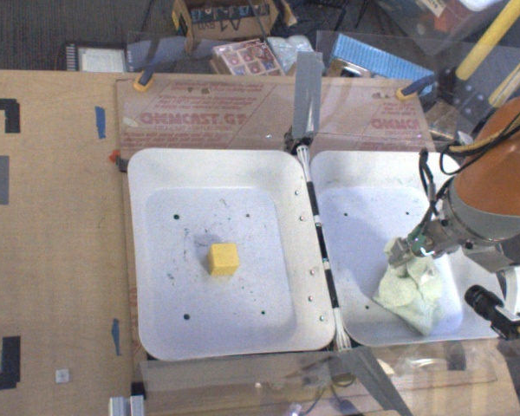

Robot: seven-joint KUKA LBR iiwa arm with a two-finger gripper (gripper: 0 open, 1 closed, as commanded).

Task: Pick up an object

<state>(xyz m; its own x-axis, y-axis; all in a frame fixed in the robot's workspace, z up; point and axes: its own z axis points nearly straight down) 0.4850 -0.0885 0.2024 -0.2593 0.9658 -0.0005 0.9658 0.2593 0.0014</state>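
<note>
Hand [413,254] touches pale cloth [410,293] (right bin [364,189]).

A: What lies in the left bin [156,180]?

B: A small yellow cube [224,259], alone near the middle of the floor, with dark specks scattered around it.

A: And the right bin [364,176]?

B: A crumpled pale green cloth [409,293] sits toward its near right corner. The arm [494,180], grey with its orange band, reaches in from the right, and the end effector [413,251] is down at the cloth's upper edge.

A: Is it gripping the cloth?

B: Hard to say; the tip looks to be touching the fabric, but the view is too blurred there to tell more.

A: Beyond the bins?

B: A cardboard sheet [208,120] lies behind them on the desk [43,232].
</note>
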